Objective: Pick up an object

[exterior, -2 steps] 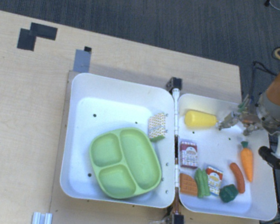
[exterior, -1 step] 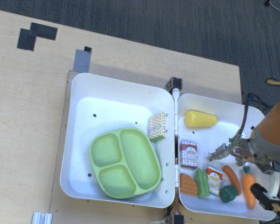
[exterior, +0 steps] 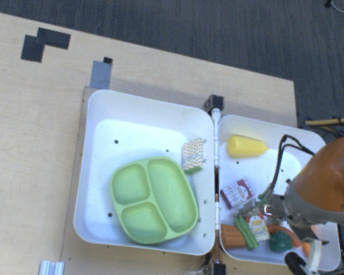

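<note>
Arm's gripper (exterior: 263,212) hovers over small, light toy food (exterior: 249,231) in the right bin (exterior: 291,136); finger state cannot be told.

High slanted view over both bins (exterior: 164,109)

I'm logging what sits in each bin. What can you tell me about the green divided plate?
The green divided plate is pale lime, plastic-looking, with rounded corners and three compartments: one large, two smaller. It lies flat, turned at an angle, in the left bin, toward its near right corner. Its compartments hold nothing. A small patterned packet lies just beyond its far edge.
</note>
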{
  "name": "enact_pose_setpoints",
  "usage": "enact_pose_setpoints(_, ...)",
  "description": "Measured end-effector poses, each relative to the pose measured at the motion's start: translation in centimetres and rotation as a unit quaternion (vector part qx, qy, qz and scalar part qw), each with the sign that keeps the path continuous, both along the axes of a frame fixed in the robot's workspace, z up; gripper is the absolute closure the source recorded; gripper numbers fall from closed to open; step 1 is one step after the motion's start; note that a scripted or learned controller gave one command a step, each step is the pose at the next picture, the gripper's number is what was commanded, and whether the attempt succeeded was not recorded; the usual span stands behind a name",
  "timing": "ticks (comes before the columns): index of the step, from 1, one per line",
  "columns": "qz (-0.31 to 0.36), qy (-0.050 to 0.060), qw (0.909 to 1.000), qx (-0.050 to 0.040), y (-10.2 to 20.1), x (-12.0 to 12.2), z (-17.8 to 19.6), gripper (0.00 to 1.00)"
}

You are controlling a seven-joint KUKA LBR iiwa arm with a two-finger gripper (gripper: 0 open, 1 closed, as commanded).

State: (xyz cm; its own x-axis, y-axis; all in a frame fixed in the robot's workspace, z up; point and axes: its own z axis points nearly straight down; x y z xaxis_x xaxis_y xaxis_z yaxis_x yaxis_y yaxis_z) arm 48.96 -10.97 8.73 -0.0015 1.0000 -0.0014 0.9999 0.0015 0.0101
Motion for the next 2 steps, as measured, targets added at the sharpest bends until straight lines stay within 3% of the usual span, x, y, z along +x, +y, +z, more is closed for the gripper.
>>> enact_pose_setpoints(1, 0.000, -0.003, 1.0000, -0.0003, 0.0, 0.2, 1.1, 1.00)
enact_pose_setpoints(2, 0.002, 0.004, 1.0000, 0.0012, 6.6, -0.2, 9.7, 1.00)
